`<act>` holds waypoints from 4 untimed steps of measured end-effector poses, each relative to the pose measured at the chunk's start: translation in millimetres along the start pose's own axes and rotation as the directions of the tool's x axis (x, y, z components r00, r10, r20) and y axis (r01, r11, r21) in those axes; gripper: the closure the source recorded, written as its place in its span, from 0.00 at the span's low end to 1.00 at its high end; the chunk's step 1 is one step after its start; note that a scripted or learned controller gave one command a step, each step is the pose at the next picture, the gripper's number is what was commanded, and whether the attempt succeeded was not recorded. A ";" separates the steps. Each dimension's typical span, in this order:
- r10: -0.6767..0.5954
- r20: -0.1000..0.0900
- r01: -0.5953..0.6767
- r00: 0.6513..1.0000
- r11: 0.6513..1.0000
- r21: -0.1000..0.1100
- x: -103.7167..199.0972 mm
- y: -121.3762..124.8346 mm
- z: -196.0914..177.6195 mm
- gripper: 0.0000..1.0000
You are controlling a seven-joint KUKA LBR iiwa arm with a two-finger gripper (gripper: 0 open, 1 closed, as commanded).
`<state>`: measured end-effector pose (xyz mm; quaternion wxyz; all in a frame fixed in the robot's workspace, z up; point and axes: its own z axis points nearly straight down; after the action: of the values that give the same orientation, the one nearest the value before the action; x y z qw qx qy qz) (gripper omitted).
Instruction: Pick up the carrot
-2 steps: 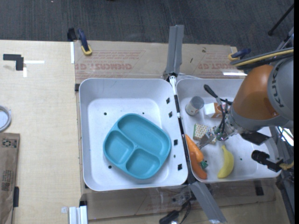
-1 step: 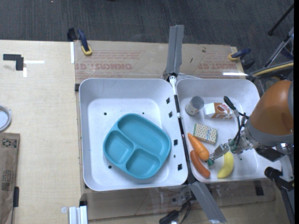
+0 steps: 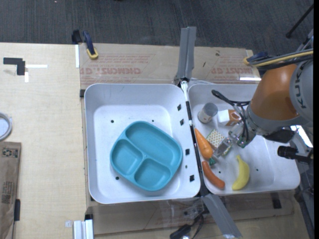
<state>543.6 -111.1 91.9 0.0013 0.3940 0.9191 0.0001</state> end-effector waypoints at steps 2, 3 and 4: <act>0.167 -0.001 -0.167 0.986 0.986 0.001 16.2 1.0 -36.0 1.00; -0.159 0.000 0.159 0.987 0.987 0.000 55.4 7.9 -135.2 1.00; 0.175 -0.001 -0.175 0.984 0.984 0.003 111.3 17.8 -161.6 1.00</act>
<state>479.4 -18.1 253.2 0.0001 0.4734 0.8808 -0.0006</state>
